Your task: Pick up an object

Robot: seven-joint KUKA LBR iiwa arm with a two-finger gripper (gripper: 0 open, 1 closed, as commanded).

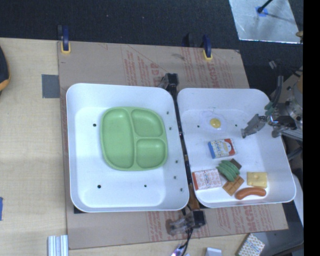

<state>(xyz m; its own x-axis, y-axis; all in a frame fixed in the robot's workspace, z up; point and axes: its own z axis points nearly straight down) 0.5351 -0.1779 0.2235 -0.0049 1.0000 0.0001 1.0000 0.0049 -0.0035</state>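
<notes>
At right of frame, the gripper (252, 129) is seen with fingers unclear. The carton (221, 148), judged light and stiff, is best pinched across its narrow sides.

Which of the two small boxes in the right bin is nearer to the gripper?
The blue-edged box, lying mid-bin, is nearer the gripper; the red box lies lower, by the bin's left wall.

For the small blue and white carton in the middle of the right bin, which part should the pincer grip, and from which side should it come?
Probably from straight above, closing across the shorter width of the blue and white carton. It lies flat and slightly tilted, with bare bin floor on every side, so the fingers have room. The pincer sits up and to the right of it, above the right bin, and would need turning to match the tilt.
</notes>
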